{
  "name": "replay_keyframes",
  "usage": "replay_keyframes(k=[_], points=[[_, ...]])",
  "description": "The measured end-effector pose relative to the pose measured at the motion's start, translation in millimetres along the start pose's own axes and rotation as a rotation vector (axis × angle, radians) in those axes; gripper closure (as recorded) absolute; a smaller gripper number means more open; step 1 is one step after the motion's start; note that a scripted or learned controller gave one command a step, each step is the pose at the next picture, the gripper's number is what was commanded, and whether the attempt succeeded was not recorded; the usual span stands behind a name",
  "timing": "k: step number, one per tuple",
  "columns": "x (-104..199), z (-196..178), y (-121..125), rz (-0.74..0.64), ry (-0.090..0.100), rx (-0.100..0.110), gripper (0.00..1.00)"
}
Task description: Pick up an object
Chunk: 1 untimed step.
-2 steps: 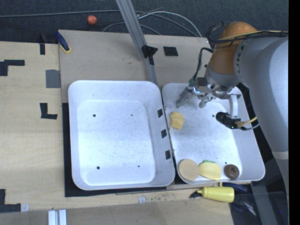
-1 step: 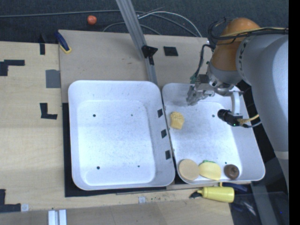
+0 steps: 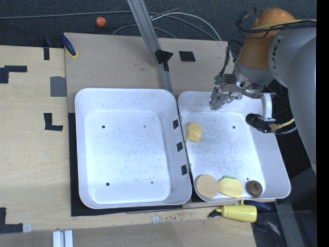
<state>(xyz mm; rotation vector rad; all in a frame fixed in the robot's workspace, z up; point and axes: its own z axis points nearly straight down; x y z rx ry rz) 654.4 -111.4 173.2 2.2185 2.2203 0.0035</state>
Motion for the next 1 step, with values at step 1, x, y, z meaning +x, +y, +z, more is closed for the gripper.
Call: replay_keyframes(k=[1], points=[[-2.1, -59.9, 8.2, 0.0, 0.0, -0.001, 1.0]])
